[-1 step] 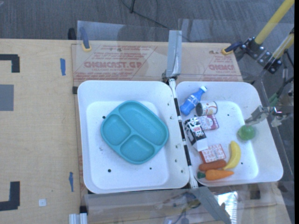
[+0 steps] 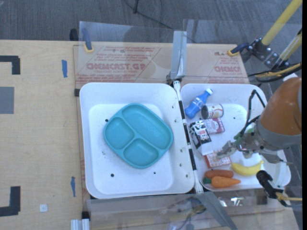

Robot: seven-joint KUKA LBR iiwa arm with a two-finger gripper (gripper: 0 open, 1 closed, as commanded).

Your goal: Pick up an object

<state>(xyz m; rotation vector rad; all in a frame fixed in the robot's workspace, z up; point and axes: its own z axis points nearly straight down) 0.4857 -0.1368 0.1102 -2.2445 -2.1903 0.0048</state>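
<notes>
Currently hovering gripper [image 2: 229,149] over right bin [image 2: 240,110], just above red packet [image 2: 218,161], banana [image 2: 247,168] beside; finger state unreadable, nothing visibly held.

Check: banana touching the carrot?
Apart. The camera view shows a strip of white bin floor between the banana and the carrot below it.
</notes>
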